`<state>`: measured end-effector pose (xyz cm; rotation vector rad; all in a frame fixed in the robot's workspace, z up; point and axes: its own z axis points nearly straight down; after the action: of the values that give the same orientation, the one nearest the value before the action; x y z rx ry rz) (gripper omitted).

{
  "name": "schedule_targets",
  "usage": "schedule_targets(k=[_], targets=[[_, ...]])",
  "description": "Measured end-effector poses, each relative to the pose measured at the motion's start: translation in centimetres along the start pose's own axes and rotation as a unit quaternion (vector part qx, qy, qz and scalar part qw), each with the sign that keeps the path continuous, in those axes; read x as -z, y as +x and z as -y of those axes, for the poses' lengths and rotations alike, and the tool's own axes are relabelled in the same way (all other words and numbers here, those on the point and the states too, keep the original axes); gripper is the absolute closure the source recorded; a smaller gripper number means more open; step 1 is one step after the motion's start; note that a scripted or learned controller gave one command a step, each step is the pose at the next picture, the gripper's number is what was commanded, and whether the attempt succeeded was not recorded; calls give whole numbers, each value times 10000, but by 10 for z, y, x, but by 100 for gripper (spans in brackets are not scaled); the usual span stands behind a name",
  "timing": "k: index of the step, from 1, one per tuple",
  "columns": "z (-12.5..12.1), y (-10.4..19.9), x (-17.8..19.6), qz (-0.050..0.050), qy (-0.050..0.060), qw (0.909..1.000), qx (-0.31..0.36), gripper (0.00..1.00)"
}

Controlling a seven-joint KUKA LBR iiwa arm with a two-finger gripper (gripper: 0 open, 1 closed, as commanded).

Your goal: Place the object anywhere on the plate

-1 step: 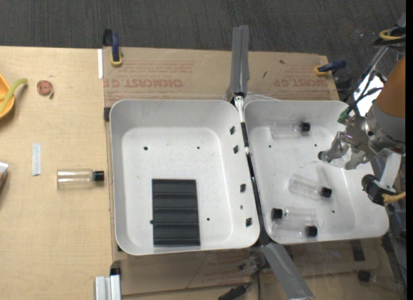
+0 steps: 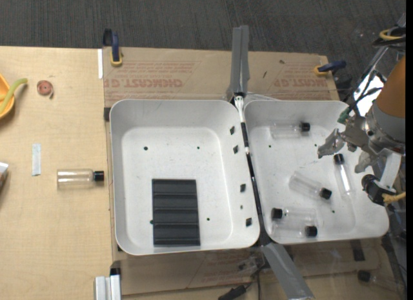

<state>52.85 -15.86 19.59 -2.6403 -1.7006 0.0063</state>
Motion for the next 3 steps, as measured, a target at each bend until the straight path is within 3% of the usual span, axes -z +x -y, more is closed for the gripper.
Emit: schedule_targets(k=[1, 2, 3], targets=[[-67, -19, 15, 0, -10, 9958, 912, 0], [-139, 10, 57, 0, -20, 9886, 1503, 0], [-131, -6, 165, 1, -19, 9718, 2356, 0]])
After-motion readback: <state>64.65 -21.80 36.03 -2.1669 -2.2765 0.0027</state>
